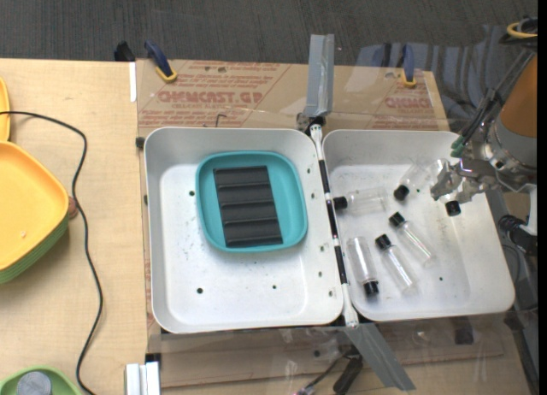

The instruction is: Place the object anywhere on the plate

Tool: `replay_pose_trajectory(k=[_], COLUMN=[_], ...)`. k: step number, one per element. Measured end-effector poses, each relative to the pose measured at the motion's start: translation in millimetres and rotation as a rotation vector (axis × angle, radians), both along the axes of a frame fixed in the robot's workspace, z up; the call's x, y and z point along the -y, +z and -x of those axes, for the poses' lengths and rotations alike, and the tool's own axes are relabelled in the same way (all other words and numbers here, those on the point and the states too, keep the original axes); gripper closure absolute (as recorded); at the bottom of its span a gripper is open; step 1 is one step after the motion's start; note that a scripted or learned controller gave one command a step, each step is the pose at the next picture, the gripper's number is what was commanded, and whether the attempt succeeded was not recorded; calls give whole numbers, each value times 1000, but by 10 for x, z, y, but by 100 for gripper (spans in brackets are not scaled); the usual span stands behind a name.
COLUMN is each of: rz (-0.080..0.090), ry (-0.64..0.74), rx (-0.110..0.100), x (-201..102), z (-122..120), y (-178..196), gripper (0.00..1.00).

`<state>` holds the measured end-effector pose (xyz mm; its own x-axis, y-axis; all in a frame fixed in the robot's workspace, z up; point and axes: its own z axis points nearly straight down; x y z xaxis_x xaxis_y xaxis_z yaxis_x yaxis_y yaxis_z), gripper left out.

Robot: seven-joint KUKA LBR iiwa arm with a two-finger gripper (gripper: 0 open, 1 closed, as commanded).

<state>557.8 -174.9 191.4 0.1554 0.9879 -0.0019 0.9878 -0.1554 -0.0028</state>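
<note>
Teal plate (252,201) with a dark ribbed insert sits in the left bin (171,239). All objects are in the right bin (479,291), right of the plate: several clear vials with black caps, lying flat, e.g. one (362,267) at the bin's lower middle, one (394,262) just beside it, one (408,236) further right, one (355,203) nearest the plate. Gripper (451,190) hovers over the right bin's upper right, a small black-capped thing (453,207) just under it; can't tell finger state or whether anything is held. Judging by look: the vials are light, stiff, smooth, likely to roll or slip, maybe brittle. Best pinched across the barrel's middle, squarely, with gentle force.
</note>
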Motion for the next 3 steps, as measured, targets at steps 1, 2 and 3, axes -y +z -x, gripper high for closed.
replay_pose_trajectory(k=[1,2,3], rz=[0,0,0], ry=[-69,-37,152], rx=[-1,0,0], x=[-679,-1805,-2343], z=[-33,-27,-270], y=[-302,-8,110], gripper=[100,100,100])
